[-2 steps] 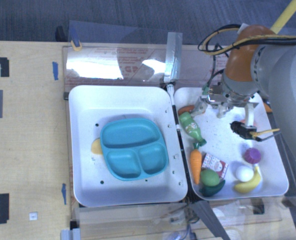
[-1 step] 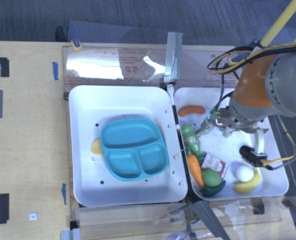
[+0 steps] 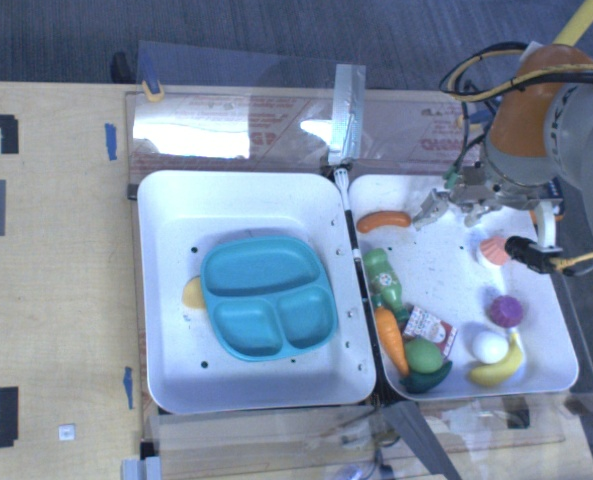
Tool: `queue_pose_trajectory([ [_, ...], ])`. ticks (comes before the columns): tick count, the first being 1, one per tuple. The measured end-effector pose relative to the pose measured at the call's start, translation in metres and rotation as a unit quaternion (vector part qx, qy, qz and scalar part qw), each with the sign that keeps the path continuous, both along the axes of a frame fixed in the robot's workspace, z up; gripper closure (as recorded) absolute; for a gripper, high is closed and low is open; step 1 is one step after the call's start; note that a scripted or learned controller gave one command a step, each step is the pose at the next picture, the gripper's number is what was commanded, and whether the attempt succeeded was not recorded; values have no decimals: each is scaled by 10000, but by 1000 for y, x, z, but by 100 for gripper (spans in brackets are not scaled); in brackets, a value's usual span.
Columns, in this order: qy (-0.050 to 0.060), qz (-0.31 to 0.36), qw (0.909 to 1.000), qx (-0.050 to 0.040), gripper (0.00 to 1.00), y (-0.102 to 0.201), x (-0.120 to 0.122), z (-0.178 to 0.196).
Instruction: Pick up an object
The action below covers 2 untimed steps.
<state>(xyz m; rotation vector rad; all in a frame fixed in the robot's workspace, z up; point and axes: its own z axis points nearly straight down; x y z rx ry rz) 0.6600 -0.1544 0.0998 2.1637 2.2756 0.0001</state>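
Overhead view of a picking trial. The gripper (image 3: 454, 200) is hanging over the far part of the right bin (image 3: 561, 363), just beside the hot dog (image 3: 384, 221); whether anything is being gripped cannot be told from this angle. The candidate objects are lying loose along the bin floor: a green bottle (image 3: 381, 276), carrot (image 3: 391, 338), banana (image 3: 498, 368), white egg (image 3: 490, 347) and purple ball (image 3: 506, 311). In the left bin (image 3: 156, 268) a blue divided tray (image 3: 268, 296) is sitting, probably as a destination.

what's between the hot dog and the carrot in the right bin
In the camera view, a green bottle lies between the hot dog and the carrot, along the right bin's left wall.
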Motion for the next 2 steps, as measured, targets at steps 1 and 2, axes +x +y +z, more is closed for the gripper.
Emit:
queue_pose_trajectory([
  [1, -6, 222, 9998, 3, 0, -61, 8, 31],
  [2, -11, 231, 9997, -6, 100, -60, 9, 39],
])
